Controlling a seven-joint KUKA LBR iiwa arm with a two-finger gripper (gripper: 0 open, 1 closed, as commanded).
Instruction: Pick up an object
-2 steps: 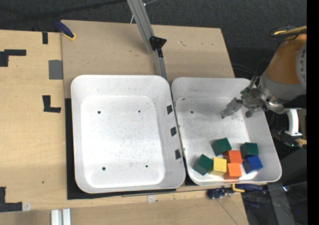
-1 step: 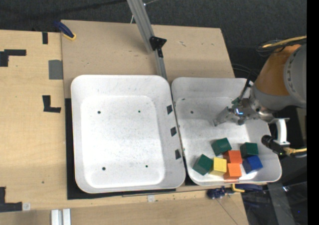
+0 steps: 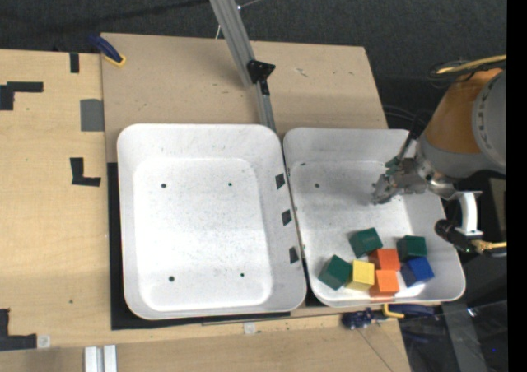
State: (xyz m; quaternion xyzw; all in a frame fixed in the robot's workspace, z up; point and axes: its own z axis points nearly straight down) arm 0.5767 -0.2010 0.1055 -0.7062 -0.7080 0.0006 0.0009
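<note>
Jaws' state impossible to tell (too small, blurred) — over the right bin (image 3: 346,148), above the blocks (image 3: 375,259).

You see two white bins, the left bin (image 3: 202,218) and the right bin (image 3: 350,160), both of what looks like moulded plastic, matt and finely speckled grey. The bench (image 3: 49,189) under them looks like bare wood or fibreboard, pale tan, flat and dull, with dark tape patches. A slanted pole (image 3: 230,20) reads as brushed metal, silvery with a soft sheen. The blocks look like smooth solid-coloured pieces, matt: a green block (image 3: 365,241), a yellow block (image 3: 362,272), an orange block (image 3: 386,281) and a blue block (image 3: 417,270). The arm's orange band (image 3: 461,119) has a smooth, slightly glossy shell. The gripper (image 3: 387,185) looks like dull grey metal.
</note>
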